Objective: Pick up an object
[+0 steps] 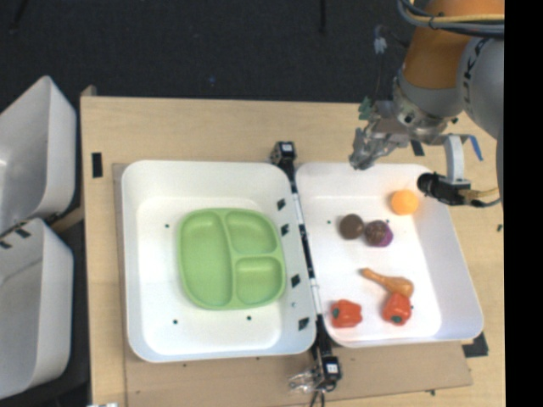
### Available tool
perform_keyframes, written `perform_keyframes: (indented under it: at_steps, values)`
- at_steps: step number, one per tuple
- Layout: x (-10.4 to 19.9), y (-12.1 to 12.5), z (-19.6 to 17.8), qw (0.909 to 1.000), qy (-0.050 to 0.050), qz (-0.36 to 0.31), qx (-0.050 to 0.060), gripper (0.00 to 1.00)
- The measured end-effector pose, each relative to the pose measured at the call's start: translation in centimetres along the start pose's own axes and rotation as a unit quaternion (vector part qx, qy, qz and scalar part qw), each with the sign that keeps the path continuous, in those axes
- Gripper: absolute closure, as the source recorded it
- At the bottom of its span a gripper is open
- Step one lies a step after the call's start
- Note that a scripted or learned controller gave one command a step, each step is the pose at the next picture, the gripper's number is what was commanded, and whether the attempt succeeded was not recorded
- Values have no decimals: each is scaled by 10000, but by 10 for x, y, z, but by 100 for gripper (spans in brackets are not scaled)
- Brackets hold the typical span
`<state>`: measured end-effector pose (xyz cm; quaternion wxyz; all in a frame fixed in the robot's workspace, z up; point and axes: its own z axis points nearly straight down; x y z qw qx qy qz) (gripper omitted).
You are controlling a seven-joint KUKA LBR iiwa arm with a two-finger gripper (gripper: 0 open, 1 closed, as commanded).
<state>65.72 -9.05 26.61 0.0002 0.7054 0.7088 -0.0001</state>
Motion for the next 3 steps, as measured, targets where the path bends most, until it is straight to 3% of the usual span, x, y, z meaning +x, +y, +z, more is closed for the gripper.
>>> perform_keyframes:
  at_steps: [3]
  values:
    - [145,-16,28,10000,4,-6,2,100]
